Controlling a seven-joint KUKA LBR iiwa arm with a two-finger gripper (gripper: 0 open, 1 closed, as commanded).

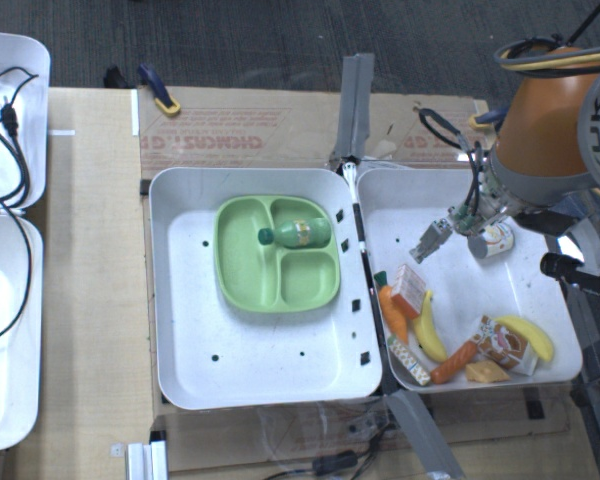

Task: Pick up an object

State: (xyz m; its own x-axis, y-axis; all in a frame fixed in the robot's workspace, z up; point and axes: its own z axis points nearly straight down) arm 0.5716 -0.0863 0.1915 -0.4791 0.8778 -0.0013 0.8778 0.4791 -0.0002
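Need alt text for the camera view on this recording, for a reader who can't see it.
The grey and orange arm reaches in from the right, its claw over the right bin, above bananas, carrots and snack packets heaped at the bin's front. The left bin holds a green divided plate with a small green bottle lying on it.

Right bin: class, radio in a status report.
Gripper above right bin, holding nothing. Bananas, carrots, packets lie near front. Nothing in the way.
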